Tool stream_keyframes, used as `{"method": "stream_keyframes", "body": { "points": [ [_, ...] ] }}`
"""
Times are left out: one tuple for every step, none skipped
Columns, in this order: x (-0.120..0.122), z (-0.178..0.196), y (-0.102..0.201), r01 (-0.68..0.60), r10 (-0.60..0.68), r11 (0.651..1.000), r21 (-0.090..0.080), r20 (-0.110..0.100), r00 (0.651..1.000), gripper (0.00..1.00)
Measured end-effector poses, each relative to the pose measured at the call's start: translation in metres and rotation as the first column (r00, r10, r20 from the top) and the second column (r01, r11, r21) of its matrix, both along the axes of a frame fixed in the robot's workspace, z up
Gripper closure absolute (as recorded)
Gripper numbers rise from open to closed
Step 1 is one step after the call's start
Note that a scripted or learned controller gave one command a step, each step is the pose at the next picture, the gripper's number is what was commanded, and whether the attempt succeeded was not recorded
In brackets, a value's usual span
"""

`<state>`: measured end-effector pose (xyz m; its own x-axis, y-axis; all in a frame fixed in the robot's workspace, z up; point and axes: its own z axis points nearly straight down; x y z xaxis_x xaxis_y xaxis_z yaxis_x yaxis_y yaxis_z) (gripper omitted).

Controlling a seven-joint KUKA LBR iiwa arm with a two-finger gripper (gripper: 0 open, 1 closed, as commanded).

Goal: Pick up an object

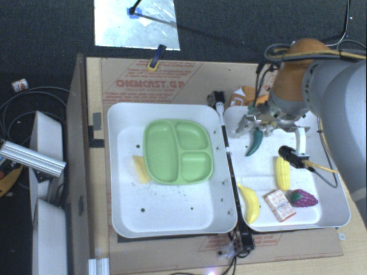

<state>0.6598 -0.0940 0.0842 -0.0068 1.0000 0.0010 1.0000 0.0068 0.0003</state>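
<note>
Faintly, cardboard sheet (150,83) lettering — "CHEMCAST"

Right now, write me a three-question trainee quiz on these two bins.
1. True or false: the green divided plate lies in the left bin.
2. What sits nearest the small box in the right bin? A. purple grapes B. green pepper C. corn cob
3. Fill in: the yellow slice lies by the plate's ____ edge.

Key: 1 true; 2 A; 3 left.
</note>
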Motion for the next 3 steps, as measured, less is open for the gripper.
{"method": "stream_keyframes", "body": {
  "points": [
    [0.012, 0.109, -0.043, 0.007, -0.007, 1.0, -0.006, 0.015, 1.0, 0.0],
    [0.006, 0.005, -0.045, 0.007, -0.007, 1.0, 0.0, -0.007, 1.0, 0.0],
    [-0.09, 0.042, -0.058, 0.01, -0.01, 1.0, -0.003, -0.001, 1.0, 0.0]
  ]
}}
